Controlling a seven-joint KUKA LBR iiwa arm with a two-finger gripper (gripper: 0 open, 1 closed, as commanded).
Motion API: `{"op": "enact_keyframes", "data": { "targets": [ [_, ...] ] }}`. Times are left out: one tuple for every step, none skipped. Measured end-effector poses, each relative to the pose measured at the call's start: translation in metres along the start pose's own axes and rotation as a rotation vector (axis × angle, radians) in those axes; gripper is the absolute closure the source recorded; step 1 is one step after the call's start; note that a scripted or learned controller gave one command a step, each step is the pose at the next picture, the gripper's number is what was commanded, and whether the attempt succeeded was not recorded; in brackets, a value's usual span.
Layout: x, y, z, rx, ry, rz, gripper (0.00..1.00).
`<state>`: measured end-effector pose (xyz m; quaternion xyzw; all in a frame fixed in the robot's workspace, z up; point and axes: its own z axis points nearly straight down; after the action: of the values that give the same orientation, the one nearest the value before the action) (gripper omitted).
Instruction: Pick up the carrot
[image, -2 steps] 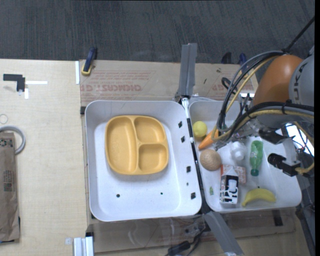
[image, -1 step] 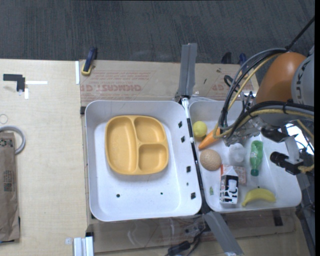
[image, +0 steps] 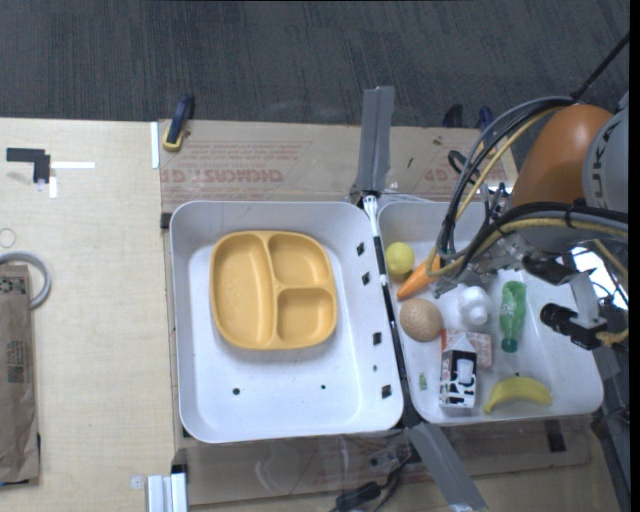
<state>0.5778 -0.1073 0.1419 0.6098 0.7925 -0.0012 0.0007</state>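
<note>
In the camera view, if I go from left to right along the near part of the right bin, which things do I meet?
Round brown potato-like ball → small black-and-white carton → green plastic bottle → yellow banana.

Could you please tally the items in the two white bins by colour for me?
Yellow: 3, the divided plate, lemon, banana
Orange: 1, the carrot
Green: 1, the bottle
Brown: 1, the round ball
Black and white: 1, the carton
Total: 7
</note>
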Motion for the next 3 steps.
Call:
{"op": "enact_keyframes", "data": {
  "targets": [
    [0.016,-0.040,-0.040,0.000,0.002,-0.002,0.00],
    [-0.049,0.017,0.021,-0.030,-0.023,-0.232,0.00],
    [-0.065,-0.005,-0.070,-0.002,-0.001,-0.278,0.00]
  ]
}}
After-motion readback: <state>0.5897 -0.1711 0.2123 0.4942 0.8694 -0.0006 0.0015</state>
